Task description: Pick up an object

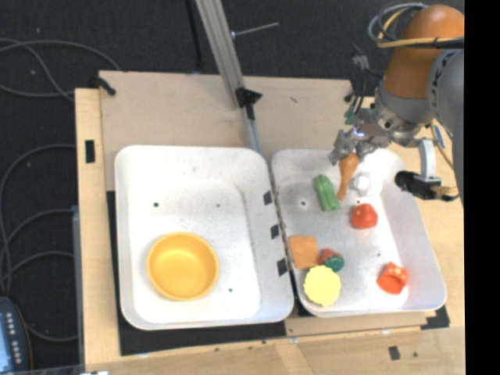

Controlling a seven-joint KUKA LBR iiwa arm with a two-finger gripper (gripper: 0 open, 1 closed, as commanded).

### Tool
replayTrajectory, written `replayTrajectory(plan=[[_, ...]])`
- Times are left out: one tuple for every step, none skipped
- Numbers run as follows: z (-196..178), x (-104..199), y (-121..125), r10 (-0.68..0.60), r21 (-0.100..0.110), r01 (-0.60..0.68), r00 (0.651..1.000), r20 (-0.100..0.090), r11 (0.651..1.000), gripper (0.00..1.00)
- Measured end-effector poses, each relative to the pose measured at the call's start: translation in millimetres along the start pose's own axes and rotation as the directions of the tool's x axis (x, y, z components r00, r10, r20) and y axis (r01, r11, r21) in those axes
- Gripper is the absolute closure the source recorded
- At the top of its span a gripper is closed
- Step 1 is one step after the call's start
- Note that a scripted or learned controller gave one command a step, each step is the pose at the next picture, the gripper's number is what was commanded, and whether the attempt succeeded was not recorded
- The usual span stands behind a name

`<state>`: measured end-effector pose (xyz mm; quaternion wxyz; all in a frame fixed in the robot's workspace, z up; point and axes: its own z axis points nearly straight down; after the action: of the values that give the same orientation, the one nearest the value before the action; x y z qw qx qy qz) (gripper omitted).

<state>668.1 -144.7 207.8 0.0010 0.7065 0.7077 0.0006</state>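
Right bin's [414,233] far edge lies beneath the jaws [348,153], shut on a dangling carrot [347,175].

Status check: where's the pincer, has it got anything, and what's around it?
Pincer over right bin, far end. Shut on orange carrot, carrot hanging down from it. Green piece just beside carrot; red piece close below.

desk [172,108]: tan board top, set over a dark floor | left bin [137,170]: white, shallow, lies flat on desk | right bin [414,241]: white, shallow, just beside the left one, edges touching along the middle | metal post [223,45]: rises slanted from the desk behind the bins
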Motion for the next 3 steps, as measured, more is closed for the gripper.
replayTrajectory(plan=[[-54.6,-1.4,1.3,-0.001,-0.005,0.001,1.000,0.001,1.000,1.00],[-53.8,47.4,-32.2,-0.003,0.002,0.003,1.000,-0.001,1.000,1.00],[-41.8,93.5,-48.3,-0.003,0.003,0.003,1.000,-0.001,1.000,1.00]])
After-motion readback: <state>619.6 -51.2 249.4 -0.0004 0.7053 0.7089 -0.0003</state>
